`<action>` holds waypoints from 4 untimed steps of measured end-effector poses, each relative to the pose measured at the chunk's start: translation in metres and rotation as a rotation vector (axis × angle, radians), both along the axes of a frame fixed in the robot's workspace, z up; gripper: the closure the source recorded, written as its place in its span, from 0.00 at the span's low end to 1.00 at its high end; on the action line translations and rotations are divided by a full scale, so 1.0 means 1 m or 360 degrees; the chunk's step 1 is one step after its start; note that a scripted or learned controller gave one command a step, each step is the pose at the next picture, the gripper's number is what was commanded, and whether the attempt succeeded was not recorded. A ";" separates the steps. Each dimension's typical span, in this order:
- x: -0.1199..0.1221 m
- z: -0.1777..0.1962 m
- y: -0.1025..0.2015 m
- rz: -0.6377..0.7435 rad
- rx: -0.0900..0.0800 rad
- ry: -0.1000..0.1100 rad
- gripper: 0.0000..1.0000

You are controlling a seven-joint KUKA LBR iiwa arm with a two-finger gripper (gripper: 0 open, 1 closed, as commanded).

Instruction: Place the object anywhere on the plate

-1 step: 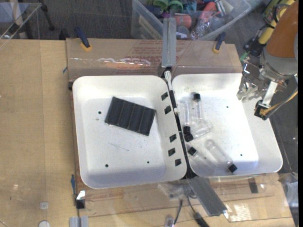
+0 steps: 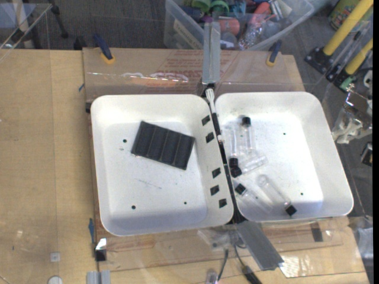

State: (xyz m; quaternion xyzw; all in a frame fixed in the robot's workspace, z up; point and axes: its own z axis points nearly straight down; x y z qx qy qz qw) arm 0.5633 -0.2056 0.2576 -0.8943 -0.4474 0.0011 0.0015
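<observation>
Vials (image 2: 251,158): you have several clear tubes with black caps lying loose in the right bin (image 2: 308,108), in its left half, close to the divide between the bins.
Far vial (image 2: 244,134): it lies roughly lengthwise, its black cap at the far end.
Near vial (image 2: 273,192): it lies slantwise, with a black cap at its near right end, close to the bin's near wall.
Plate (image 2: 163,145): you will find a dark, ribbed rectangular slab lying flat in the left bin (image 2: 112,108), somewhat left of centre and turned a little askew.
Vials to plate: well apart, in separate bins, nothing touching the slab.
Bin divide (image 2: 214,158): a row of small black tabs runs along the left bin's right wall.
Gripper: you cannot tell whether it is spread or pressed together.
Far side: a clear tub (image 2: 237,10) of coloured odds and ends stands beyond the bins.
</observation>
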 end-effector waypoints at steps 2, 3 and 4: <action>0.000 0.009 0.000 0.0000 0.0002 0.0000 1.00; -0.075 -0.167 0.045 -0.0200 0.0001 -0.0014 1.00; -0.064 -0.167 0.102 -0.0360 -0.0007 -0.0027 1.00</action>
